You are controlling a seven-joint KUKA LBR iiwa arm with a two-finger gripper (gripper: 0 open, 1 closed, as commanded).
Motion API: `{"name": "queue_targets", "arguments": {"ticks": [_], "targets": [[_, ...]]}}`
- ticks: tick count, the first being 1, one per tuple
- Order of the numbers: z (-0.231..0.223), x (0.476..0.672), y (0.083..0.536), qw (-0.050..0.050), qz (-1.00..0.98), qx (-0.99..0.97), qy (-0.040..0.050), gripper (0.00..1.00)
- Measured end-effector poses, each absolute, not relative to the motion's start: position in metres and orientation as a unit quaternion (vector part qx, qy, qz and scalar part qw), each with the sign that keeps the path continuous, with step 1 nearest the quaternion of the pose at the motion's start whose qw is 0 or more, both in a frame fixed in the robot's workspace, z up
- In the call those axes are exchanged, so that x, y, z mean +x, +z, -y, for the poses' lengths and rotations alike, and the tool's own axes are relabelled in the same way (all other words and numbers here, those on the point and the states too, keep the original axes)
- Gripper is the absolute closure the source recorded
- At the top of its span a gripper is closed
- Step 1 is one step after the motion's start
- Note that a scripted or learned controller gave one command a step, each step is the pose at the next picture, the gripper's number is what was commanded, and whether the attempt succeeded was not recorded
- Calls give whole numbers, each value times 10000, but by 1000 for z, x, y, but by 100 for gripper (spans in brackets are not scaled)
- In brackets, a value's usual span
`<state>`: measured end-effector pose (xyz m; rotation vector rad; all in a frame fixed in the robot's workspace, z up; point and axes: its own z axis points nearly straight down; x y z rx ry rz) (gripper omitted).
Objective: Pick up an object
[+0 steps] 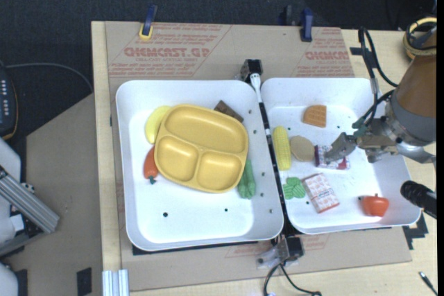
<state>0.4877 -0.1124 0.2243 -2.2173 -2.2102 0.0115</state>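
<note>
My gripper (338,156) hangs low over the middle of the right bin (347,90), reaching in from the right. Right under and beside it lies a small purple and red object (322,154), partly hidden by the gripper. I cannot tell whether they touch. Close by to the left lie a tan round piece (301,148) and a yellow corn cob (282,148). An orange slice (315,116) sits further back. A red and white box (321,192), a green piece (294,188) and a red tomato (375,204) lie toward the front.
The left bin (132,197) holds a yellow divided plate (201,148), with a yellow fruit (156,123), a red pepper (150,166), a green vegetable (247,182) and a brown piece (227,109) around it. Cables (368,59) run along the right bin's far right.
</note>
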Motion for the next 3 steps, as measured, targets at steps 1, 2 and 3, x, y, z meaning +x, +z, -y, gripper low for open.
{"name": "queue_targets", "arguments": {"ticks": [1, 2, 3], "targets": [[112, 490, 230, 4, 7071, -7071, 0, 0], [116, 498, 182, 29, 7069, -7073, 14, 0], [114, 500, 138, 30, 7071, -7071, 13, 0]]}}
